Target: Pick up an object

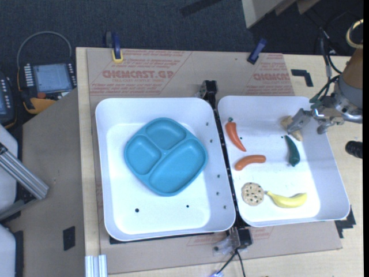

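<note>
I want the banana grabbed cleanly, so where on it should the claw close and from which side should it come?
Grip the banana at its thick middle, coming straight down from above. It lies flat in the right bin, curving along the bin's near wall, so the fingers should close across its narrow width. The cookie sits close by its left tip, so the middle probably leaves more room.

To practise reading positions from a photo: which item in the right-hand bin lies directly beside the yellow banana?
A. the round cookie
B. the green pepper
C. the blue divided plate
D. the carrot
A: the cookie lies just left of the banana near the right bin's front edge, while the other food items lie farther back.
</note>
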### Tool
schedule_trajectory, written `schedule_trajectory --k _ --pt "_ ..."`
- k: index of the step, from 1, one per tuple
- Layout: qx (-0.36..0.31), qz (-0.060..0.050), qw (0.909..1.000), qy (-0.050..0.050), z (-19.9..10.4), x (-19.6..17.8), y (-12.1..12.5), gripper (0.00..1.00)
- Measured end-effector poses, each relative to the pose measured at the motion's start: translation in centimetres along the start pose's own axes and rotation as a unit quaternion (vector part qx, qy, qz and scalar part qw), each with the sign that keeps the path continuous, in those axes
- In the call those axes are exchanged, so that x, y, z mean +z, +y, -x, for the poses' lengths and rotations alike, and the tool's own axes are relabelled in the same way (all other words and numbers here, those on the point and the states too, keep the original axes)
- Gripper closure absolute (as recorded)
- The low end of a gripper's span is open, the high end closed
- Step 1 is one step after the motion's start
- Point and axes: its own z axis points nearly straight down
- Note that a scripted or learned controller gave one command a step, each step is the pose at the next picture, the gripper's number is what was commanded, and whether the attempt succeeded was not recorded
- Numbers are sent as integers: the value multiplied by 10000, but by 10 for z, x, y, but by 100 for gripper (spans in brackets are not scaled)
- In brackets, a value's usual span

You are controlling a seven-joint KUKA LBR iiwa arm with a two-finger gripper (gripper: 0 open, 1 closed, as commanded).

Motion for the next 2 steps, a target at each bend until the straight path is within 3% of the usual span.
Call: schedule_trajectory --k 1,2 --pt "-6 20 10000 -4 -8 56 3 0" --pt "-8 11 10000 -4 -9 89 3 0"
